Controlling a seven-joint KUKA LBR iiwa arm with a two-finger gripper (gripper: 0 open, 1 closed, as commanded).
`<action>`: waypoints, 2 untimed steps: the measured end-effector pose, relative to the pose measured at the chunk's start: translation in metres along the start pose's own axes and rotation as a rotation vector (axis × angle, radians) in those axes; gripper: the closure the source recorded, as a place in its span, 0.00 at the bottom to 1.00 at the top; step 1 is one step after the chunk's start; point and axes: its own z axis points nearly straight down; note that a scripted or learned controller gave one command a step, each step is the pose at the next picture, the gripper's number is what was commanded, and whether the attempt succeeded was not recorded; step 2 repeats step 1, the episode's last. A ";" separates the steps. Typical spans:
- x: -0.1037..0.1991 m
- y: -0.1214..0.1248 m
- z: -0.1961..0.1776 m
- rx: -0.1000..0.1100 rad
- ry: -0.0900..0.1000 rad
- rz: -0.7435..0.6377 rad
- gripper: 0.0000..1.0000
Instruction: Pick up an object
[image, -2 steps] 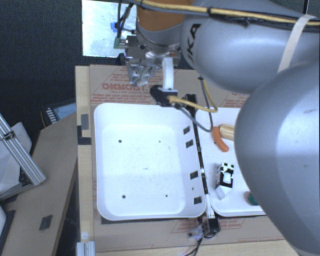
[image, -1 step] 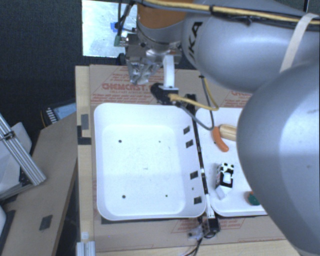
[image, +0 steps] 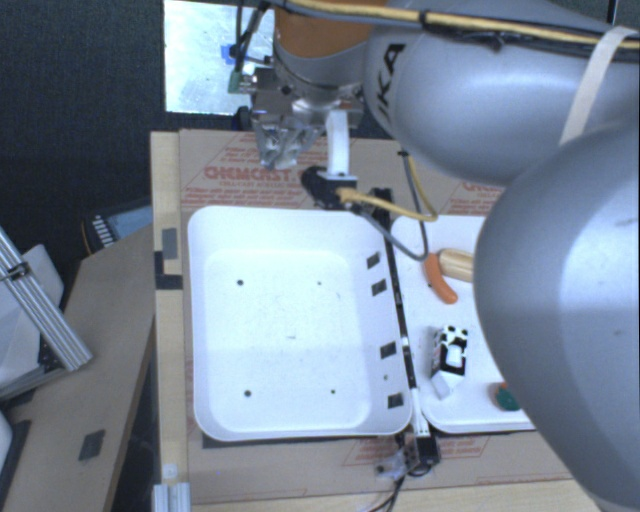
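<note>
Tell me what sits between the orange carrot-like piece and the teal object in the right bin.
In the camera view, a black-and-white block lies between the orange piece and the teal object, on the right bin floor.

Grey arm (image: 520, 150), orange band (image: 320, 30), yellow cable (image: 390, 205)

The scene is lit evenly from above, and the left bin (image: 215, 300) is rendered bright white with only soft shading along its inner walls. A blown-out, bluish-white patch (image: 205, 55) is seen at the top left, while the surrounding background is left dark and without detail. The arm (image: 520, 130) is shown large, soft and out of focus near the lens, with broad pale highlights on its grey shell, and overall sharpness is low with slight grain.
</note>
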 end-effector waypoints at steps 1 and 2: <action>0.000 0.000 -0.002 0.000 0.000 0.000 1.00; 0.000 0.000 -0.002 0.000 0.000 0.000 1.00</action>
